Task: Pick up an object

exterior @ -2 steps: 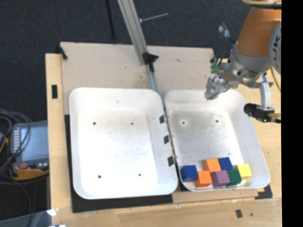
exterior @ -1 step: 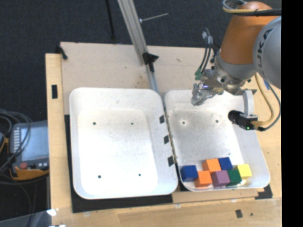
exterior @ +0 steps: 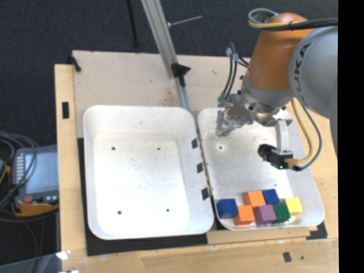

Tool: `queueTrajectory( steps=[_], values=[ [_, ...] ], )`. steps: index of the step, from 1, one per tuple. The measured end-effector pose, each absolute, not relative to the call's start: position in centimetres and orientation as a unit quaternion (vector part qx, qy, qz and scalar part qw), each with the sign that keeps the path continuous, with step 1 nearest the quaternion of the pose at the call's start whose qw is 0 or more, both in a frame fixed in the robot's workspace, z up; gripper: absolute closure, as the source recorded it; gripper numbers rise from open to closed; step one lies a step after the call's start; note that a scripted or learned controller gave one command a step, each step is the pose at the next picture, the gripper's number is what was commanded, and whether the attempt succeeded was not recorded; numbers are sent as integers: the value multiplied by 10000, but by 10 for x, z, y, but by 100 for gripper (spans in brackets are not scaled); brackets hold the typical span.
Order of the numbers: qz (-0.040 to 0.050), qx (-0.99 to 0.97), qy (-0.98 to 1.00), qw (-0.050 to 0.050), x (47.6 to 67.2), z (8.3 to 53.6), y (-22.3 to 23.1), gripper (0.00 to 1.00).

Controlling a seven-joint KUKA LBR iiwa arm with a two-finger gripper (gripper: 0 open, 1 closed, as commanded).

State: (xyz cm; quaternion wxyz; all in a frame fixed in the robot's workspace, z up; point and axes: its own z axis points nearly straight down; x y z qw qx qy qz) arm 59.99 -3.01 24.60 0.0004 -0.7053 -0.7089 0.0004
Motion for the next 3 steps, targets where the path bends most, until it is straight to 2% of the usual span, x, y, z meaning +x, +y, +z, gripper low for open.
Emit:
queueTrajectory(
  steps=[2,3],
  values=[
    [3,-7050,-7092,6,564,241,54,100],
    [-7,-7070,-7072,7,565,241,52,0]
  ],
)
